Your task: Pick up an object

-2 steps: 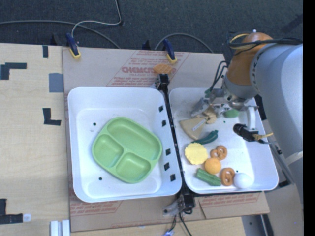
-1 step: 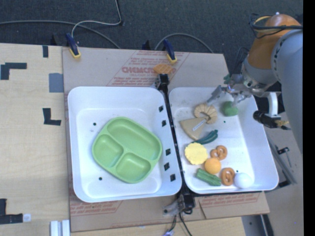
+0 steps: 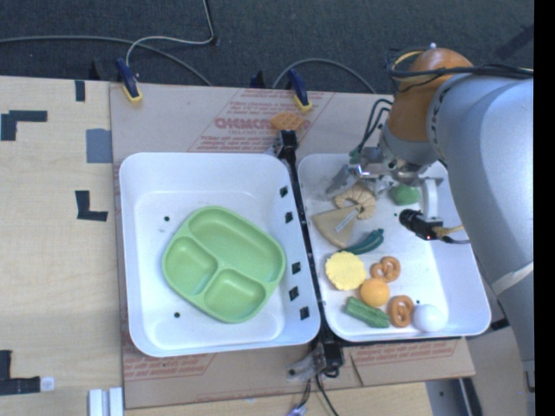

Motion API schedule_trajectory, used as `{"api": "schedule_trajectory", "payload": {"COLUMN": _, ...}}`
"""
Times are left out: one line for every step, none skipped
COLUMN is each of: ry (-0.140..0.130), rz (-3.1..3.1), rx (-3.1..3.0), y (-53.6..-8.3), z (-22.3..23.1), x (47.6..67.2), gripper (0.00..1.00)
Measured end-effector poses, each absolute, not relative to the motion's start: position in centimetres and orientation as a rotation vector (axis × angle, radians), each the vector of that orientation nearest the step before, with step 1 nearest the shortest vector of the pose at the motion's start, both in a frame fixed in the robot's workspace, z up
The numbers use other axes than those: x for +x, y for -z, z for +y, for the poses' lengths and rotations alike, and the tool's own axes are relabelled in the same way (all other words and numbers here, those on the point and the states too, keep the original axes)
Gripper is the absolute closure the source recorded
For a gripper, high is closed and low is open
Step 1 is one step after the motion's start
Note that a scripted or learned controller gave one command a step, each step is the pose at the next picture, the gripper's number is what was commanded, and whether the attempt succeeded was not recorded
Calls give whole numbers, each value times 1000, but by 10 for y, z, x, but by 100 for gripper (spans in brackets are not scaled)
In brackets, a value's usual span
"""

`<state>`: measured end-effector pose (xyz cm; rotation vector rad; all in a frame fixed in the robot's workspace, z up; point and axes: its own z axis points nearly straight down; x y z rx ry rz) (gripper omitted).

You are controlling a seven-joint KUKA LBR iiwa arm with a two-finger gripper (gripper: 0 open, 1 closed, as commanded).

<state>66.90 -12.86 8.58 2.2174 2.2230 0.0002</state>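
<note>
From the camera view, the arm point(image 3: 468, 137) is reaching in from the right and bending down over the far end of the right bin point(image 3: 460, 271), with the gripper point(image 3: 354, 204) hanging low over the tan, bread-like pieces point(image 3: 342, 219) lying there. Metal parts are showing just above those pieces, but they are too small and cluttered to read, so I cannot tell how the jaws are standing, nor whether anything is sitting between them.

The likely target is the tan pile directly beneath the tool. A dark green pepper point(image 3: 364, 241) is lying just to its near-right, almost touching it. Nearer still, a yellow ridged piece point(image 3: 345, 270), an orange ball point(image 3: 375, 293), two pretzels point(image 3: 388, 269), a green bean-like piece point(image 3: 368, 313) and a white ball point(image 3: 428, 317) are crowding the near end. A small green item point(image 3: 404, 193) is peeking out by the wrist.

The left bin point(image 3: 139, 250) is holding a green divided plate point(image 3: 224, 263), well apart from the work.

To do this step well, I judge the tool should be closing squarely across one tan piece rather than the whole pile, since flat pieces are prone to slipping out. Keeping clear of the divider point(image 3: 299, 232) between the bins matters, as the pile is lying close beside it. A straight, slow lift would be showing quickly whether the grasp is good.
</note>
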Motion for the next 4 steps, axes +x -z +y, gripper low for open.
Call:
{"api": "schedule_trajectory", "payload": {"ry": 0, "rz": 2222, "rx": 2218, "y": -85, "z": -106, "x": 669, "gripper": 0}}
{"api": "schedule_trajectory", "payload": {"ry": 3, "rz": 2222, "rx": 2216, "y": -95, "z": -106, "x": 669, "gripper": 100}}
{"api": "schedule_trajectory", "payload": {"ry": 0, "rz": 2218, "rx": 2220, "y": -87, "z": -154, "x": 574, "gripper": 100}}
{"api": "schedule_trajectory", "payload": {"ry": -6, "rz": 2221, "rx": 2217, "y": -87, "z": -151, "x": 575, "gripper": 0}}
